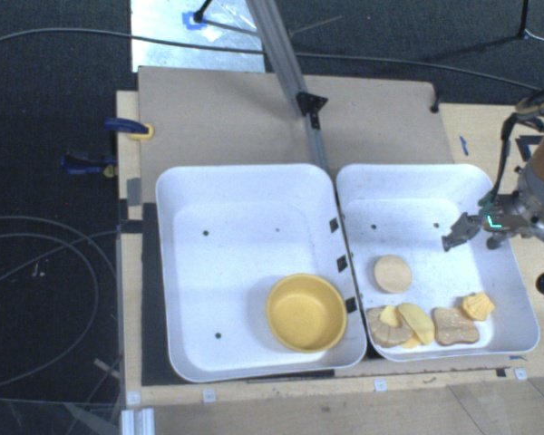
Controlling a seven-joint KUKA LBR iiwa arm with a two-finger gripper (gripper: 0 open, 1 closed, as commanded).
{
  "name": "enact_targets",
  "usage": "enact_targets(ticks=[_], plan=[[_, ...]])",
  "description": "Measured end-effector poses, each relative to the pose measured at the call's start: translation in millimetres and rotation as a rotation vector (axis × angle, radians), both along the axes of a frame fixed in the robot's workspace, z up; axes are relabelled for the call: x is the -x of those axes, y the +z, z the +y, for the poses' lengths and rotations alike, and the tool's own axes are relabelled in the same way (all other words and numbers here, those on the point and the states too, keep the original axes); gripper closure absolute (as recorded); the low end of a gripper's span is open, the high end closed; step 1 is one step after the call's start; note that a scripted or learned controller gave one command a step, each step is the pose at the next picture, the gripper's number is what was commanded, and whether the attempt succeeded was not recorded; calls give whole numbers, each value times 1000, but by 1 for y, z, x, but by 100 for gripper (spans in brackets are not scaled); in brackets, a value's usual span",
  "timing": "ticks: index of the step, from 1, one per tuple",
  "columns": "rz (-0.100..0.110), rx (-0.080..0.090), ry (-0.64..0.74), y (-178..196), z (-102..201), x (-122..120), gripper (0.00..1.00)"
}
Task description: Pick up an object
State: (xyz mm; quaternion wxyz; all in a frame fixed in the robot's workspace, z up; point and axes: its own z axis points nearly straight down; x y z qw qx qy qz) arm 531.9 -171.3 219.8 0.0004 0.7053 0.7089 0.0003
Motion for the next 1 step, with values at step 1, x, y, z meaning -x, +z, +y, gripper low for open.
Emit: enact_targets(ticks=[1], plan=[[-1, 0, 0, 0, 0, 0, 0]])
